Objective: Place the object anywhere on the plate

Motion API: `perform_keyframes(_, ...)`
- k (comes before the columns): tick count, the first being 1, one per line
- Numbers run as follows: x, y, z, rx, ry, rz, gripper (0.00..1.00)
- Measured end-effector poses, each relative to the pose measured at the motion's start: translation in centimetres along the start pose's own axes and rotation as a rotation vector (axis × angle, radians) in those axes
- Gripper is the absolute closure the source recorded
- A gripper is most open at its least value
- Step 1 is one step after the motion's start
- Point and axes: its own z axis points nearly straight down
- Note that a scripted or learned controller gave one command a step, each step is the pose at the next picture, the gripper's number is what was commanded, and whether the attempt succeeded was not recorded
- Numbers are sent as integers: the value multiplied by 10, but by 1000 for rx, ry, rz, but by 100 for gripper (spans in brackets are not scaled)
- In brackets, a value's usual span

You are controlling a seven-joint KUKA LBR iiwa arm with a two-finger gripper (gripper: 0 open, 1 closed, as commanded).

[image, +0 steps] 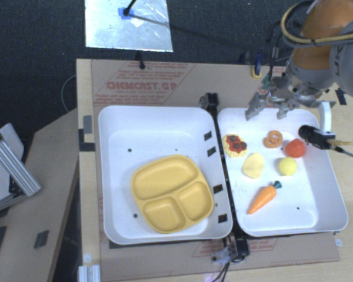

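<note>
We pick it up at the gripper [266,108], hanging over the far rim of the right bin [326,213] with its two fingers spread apart and nothing between them. So there is no catch to report: we read this as the very start of the job, with the pick not yet made.

Just below and in front of the fingers sits the small food. Nearest is the little ring-shaped pretzel [273,138], almost directly under the hand. Just beside it, toward the arm's side, is the red tomato [295,148], and a touch further forward the yellow lemon [288,167]. On the other side of the hand, closer to the divider, lies the red-and-yellow pizza slice [235,145], then the pale yellow piece [253,165], and furthest out in this bin the carrot [264,198] lying at a slant. Each piece sits apart from the others.

Well away from the hand, across the divider in the left bin [115,175], we find the yellow plate [172,193], three compartments, nothing on it.

The task names no particular object, so we cannot tell which piece is the target. Everything is left: close on one piece, lift it, carry it across the divider, and set it down on the plate.
</note>
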Motion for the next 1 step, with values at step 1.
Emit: perform_keyframes(1, 0, 2, -7, -12, -1, -2, 0)
